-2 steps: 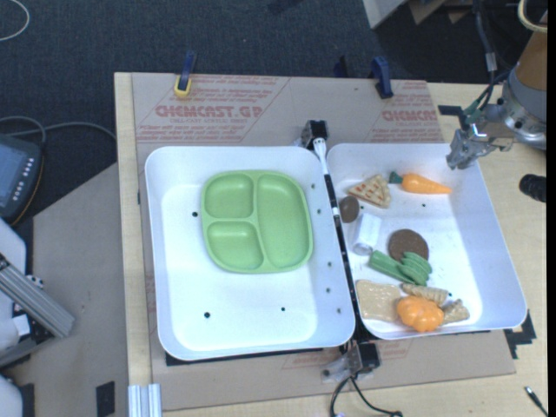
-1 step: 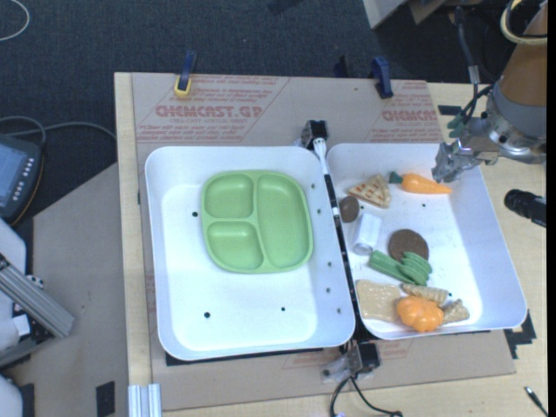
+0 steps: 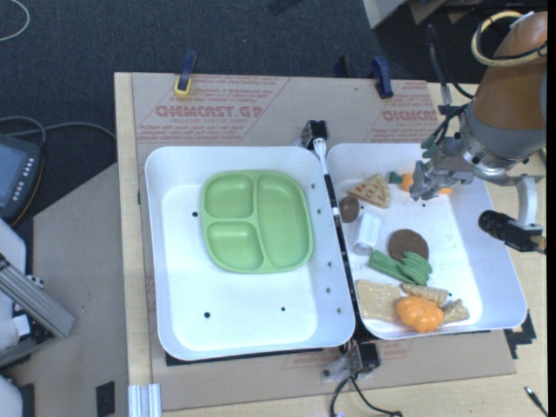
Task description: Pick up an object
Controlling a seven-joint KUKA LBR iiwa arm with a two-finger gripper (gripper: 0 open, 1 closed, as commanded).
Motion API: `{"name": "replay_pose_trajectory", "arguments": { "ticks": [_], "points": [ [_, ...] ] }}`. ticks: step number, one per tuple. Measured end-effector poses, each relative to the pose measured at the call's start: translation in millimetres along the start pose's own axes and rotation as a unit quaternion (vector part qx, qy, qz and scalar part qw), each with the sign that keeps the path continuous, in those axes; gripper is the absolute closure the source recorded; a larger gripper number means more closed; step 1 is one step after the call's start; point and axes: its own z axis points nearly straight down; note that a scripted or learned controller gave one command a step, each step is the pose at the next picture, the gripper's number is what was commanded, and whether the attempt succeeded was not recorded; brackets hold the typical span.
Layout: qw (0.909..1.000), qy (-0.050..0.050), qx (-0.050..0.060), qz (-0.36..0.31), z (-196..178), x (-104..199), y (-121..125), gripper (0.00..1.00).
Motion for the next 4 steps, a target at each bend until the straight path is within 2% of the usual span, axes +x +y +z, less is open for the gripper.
{"name": "replay_pose_trajectory", "arguments": {
  "ticks": [2,3,4],
  "points": [
    [1.0,0.0,0.0,0.0,9.0,84.8,-54.3,1.0],
    [1.0,0.0,0.0,-0.001,-3.5,128.8,-85.9,1.0],
    [1.0,-0.001,-0.003,0.002,-10.7,122.4,-86.8,1.0]
  ]
}}
